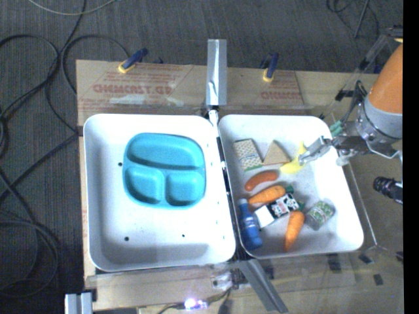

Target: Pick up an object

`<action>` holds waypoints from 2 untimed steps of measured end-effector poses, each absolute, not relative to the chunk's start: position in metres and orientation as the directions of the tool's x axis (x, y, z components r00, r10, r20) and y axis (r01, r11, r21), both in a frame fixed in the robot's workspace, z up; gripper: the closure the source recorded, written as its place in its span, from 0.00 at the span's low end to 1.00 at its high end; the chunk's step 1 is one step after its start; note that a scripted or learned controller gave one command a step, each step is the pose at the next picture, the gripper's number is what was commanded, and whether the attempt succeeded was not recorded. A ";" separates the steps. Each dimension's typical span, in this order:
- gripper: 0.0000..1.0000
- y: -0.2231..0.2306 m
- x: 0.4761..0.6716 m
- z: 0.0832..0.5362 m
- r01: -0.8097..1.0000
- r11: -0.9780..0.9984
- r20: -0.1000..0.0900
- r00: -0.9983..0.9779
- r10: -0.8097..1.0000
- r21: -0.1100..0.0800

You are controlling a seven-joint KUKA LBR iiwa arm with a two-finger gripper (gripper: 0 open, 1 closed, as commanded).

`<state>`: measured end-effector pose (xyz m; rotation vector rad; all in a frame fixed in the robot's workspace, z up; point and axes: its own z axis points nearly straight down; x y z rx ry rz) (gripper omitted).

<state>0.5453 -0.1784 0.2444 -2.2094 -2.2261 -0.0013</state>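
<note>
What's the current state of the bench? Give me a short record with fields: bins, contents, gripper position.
left bin: holds a blue compartment tray, lying flat
right bin: holds a cluster of small items
items in right bin: two carrots, sausage, blue bottle, patterned block, tan wedge, yellow piece, black-and-white box, green-grey can
gripper: over the right bin's upper right, beside the yellow piece
hold: cannot tell

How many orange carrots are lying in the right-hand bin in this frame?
2. One carrot lies near the bin's middle, below the sausage; the other carrot lies near the front edge, beside the green can. None seems hidden.
</note>
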 end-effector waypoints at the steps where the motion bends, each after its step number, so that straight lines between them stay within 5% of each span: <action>1: 0.00 -0.199 0.568 0.093 1.000 0.020 0.002 -0.020 1.000 -0.001; 2: 0.00 -0.199 0.568 0.093 1.000 0.020 0.003 -0.020 1.000 -0.001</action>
